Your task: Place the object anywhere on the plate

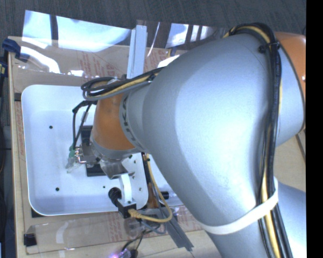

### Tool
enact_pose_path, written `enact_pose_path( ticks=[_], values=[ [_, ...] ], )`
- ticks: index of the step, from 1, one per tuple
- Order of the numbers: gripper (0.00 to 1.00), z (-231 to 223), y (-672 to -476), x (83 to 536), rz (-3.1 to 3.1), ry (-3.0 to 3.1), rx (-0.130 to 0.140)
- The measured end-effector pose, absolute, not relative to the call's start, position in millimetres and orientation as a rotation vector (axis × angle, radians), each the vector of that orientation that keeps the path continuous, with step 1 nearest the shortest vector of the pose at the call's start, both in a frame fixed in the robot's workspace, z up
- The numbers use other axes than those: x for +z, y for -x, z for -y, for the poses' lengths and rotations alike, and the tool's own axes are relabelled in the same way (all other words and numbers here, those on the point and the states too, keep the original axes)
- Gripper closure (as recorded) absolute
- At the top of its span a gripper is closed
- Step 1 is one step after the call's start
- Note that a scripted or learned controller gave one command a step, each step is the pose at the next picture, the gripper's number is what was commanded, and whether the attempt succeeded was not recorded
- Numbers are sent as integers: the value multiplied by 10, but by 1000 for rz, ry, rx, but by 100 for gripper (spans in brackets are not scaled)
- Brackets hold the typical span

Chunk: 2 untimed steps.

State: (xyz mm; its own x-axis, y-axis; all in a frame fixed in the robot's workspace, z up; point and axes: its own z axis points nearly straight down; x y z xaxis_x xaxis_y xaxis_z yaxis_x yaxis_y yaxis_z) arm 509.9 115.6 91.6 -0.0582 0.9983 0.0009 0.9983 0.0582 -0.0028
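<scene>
Camera view shows no object or plate I can pick out; the arm (215, 138) hides where they might lie. At about nine o'clock from the arm's bulk, the gripper (78, 157) hangs low over the left white bin (40, 144), and whether its pincer is spread or pressed together I cannot tell. Above it the orange band (110, 125) meets the wrist, with black and yellow cables (116, 84) looping at twelve o'clock. Faint reddish printing on the bench surface (97, 63) is too blurred to read.
</scene>
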Motion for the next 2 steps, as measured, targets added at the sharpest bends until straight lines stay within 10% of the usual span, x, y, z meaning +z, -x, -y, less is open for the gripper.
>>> enact_pose_path(
  ticks=[1, 2],
  values=[
    [0, -2062, -4841, 918, 2079, 2351, 4],
    [0, -1452, -4760, 1905, 2112, 2322, 4]
  ],
)
